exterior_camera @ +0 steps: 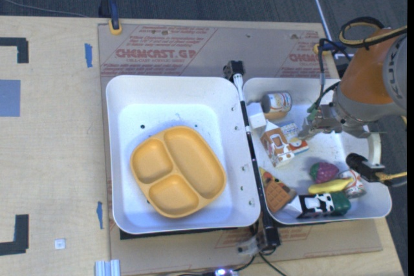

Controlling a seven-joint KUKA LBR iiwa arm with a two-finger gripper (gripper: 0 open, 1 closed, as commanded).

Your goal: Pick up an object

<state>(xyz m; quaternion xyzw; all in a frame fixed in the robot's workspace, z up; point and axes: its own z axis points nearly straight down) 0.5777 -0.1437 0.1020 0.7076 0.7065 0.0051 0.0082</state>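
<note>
The right bin [381, 207] holds several small items: a tin can [278, 102] at the back, an orange and white carton [279, 147] in the middle, a purple and pink fruit [325, 171], a yellow banana [333, 186], a brown waffle piece [277, 196] and a black and white toy [318, 203] at the front. My gripper [313, 124] hangs low over the bin's middle, just right of the carton and in front of the can. Nothing is visibly held in it.
The left bin [123, 106] holds a yellow divided plate [178, 170]. A small white block [257, 119] lies by the wall between the bins. The arm's orange band [365, 71] and cables [352, 32] overhang the right bin's far right side.
</note>
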